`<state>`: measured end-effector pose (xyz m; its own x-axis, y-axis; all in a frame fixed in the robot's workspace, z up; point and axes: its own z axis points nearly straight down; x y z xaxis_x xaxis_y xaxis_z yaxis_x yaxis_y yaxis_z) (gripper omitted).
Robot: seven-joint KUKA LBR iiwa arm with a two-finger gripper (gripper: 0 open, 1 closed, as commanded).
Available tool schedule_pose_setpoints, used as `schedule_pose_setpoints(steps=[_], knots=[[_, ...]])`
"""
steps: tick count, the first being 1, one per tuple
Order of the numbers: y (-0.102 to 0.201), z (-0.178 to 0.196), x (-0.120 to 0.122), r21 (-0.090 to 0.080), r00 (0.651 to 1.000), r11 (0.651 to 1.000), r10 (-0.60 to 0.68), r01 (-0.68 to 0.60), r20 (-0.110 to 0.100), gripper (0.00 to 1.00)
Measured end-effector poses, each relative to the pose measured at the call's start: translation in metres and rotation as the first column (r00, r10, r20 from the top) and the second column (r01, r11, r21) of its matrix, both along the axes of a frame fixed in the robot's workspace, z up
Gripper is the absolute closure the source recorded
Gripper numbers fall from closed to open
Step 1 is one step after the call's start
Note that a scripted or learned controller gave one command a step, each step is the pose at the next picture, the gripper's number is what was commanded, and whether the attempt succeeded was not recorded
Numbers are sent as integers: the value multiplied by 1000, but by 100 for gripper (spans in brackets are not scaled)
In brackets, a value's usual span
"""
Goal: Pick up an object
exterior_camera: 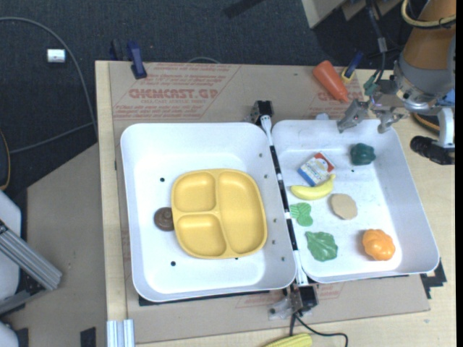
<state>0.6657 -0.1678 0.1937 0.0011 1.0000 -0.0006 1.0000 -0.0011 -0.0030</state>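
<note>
From above the bench, the grey arm with its orange band reaches in at the upper right, its gripper (370, 116) poised over the far rim of the right bin (419, 215) with the two fingers (351, 116) spread apart and nothing between them. The nearest candidate, a dark green object (362, 153), lies on the bin floor just below and slightly right of the fingertips, apart from them. Further in sit a small red, white and blue carton (316, 169), a yellow banana (312, 189) touching its lower edge, a tan oval piece (344, 207), a light green leafy piece (300, 213), a larger green leafy piece (322, 245) and an orange fruit (378, 243). In the left bin (145, 194) rests a yellow divided plate (218, 212), with a brown round object (164, 218), possibly a cookie though the plate partly hides it, tucked at its left edge. An orange carrot-like toy (330, 81) lies on the bench beyond the right bin.
</note>
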Motion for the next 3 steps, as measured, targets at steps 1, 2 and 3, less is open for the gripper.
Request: schedule_pose_setpoints(steps=[1,2,3], knots=[[-41,-108,0,4,1000,1000,3,-3,-1,0],[-42,-96,2,1,1000,1000,2,-2,5,100],[35,-82,-14,2,1000,1000,3,-3,2,100]])
